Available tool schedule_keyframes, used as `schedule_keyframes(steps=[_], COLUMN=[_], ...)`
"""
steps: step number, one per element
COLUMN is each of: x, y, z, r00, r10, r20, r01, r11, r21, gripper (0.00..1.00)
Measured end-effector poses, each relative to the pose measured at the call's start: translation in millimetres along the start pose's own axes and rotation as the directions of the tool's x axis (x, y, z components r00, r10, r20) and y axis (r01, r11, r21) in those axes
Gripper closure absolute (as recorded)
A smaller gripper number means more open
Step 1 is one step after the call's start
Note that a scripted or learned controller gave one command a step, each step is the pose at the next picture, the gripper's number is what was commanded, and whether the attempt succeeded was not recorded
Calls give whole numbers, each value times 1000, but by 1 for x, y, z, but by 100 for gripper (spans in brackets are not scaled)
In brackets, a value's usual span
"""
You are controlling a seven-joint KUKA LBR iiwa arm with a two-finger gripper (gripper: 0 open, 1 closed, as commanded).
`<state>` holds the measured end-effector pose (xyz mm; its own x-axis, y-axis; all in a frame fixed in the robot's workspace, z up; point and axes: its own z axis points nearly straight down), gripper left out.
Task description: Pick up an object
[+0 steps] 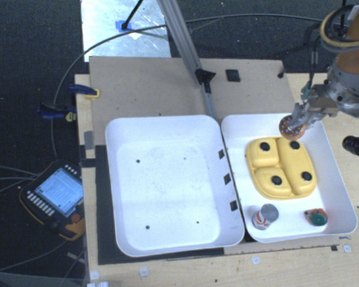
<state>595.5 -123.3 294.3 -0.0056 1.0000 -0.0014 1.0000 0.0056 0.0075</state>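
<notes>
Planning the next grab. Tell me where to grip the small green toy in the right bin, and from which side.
Take the green toy across its body from straight above. It is small and low, and sits near the right bin's front corner, so the walls probably block a side approach. The yellow piece lies apart, leaving room for the gripper.

Bright even overhead light, soft shadows, slightly soft, grainy focus

Grey arm [347,82]; orange wrist band [341,33]
</notes>
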Motion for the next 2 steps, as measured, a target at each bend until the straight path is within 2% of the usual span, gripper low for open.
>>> schedule_keyframes(steps=[2], x=[106], y=[-36], z=[30], r00=[1000], r10=[-4], r20=[-3], r01=[4], r11=[1000], r21=[9], gripper=[100])
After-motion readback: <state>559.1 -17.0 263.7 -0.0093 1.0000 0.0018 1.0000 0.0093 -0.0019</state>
